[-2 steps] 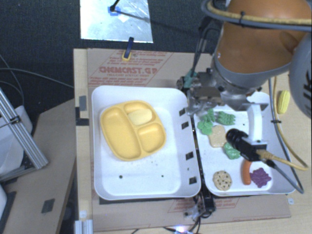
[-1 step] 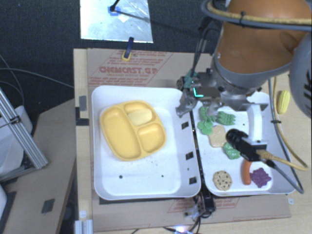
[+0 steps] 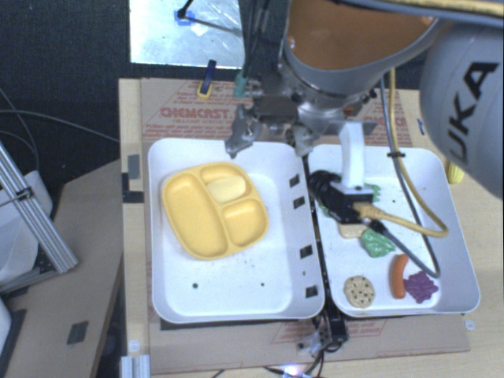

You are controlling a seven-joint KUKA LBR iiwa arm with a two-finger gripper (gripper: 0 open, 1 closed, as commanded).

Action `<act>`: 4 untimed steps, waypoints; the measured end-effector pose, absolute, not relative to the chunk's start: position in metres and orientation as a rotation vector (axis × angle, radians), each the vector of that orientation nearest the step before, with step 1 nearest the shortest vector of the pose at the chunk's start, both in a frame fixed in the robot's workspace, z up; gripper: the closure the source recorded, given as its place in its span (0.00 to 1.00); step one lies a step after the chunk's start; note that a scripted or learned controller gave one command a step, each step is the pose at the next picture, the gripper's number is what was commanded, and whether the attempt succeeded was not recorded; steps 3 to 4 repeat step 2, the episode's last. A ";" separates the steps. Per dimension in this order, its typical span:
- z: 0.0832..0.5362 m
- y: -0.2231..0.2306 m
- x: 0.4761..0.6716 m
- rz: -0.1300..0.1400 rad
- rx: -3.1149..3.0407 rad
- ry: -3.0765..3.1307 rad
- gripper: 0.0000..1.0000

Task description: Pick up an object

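Two white bins lie before us. Nearest, in the right bin (image 3: 431, 173), sit a speckled cookie (image 3: 359, 291), an orange sausage (image 3: 399, 276) and purple grapes (image 3: 421, 287), with a green piece (image 3: 378, 244) just behind. In the left bin (image 3: 236, 283) the yellow divided tray (image 3: 214, 211) lies flat and askew. Farthest, the gripper (image 3: 269, 142) hangs over that bin's far rim, fingers spread wide, nothing between them.

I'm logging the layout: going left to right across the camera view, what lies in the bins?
Yellow tray → cookie → orange sausage → purple grapes. The green piece overlaps cookie and sausage sideways, so it is left out.
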State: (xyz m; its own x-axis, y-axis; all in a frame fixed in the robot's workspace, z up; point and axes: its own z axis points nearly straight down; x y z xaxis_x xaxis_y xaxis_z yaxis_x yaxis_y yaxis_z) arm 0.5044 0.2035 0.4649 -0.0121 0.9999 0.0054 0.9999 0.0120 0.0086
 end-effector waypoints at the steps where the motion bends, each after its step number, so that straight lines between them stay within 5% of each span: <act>1: 0.370 0.236 0.484 -0.012 2.216 2.233 0.00; 2: 0.448 0.208 0.487 0.014 2.219 2.218 0.00; 4: 0.448 0.208 0.487 0.014 2.219 2.218 0.00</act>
